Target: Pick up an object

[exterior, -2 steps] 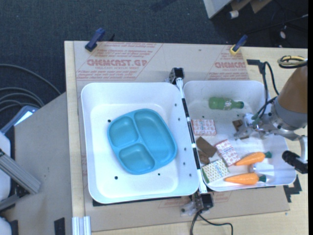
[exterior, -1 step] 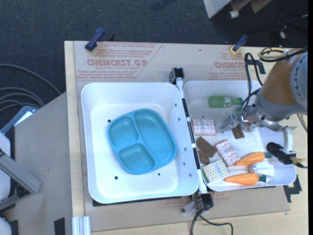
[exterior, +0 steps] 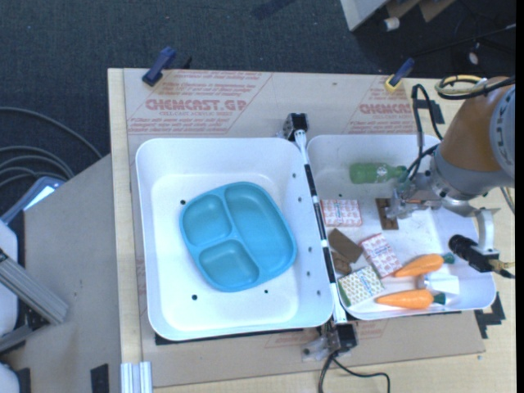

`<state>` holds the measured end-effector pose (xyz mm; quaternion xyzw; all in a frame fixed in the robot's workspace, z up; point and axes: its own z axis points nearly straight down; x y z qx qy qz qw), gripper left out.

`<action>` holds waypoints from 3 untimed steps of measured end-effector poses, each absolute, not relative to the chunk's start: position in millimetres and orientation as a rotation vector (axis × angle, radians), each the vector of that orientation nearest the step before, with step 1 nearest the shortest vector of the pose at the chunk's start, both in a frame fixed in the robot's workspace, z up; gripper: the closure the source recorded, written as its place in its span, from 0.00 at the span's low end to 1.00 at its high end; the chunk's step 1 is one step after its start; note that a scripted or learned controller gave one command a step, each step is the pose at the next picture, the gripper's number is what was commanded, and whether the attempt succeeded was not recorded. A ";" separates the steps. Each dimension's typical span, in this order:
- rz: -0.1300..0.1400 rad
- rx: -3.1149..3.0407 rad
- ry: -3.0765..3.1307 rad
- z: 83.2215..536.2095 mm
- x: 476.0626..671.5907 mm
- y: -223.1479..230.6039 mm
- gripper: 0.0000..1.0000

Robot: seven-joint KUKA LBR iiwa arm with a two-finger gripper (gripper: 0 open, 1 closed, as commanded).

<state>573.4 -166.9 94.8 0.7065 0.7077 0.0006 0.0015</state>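
At left on the tabletop [exterior: 205,105], white bin [exterior: 164,164] holding a blue divided plate [exterior: 237,236], right bin [exterior: 334,159] with patterned packets [exterior: 341,213], green bottle [exterior: 372,173] by its far wall, brown block [exterior: 386,214] just beside the gripper [exterior: 396,206], its grip impossible to tell, two carrots [exterior: 422,265] [exterior: 405,300] toward the front.

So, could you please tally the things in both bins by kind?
Blue divided plate: 1
Green bottle: 1
Orange carrots: 2
Patterned packets: 3
Brown pieces: 2
White item, kind unclear: 1
Total: 10
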 end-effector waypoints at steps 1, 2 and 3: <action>0.001 2.218 2.221 94.7 573.2 -166.8 0.00; 0.002 2.215 2.221 104.7 573.8 -166.7 1.00; 0.002 2.216 2.221 104.6 573.7 -166.7 0.00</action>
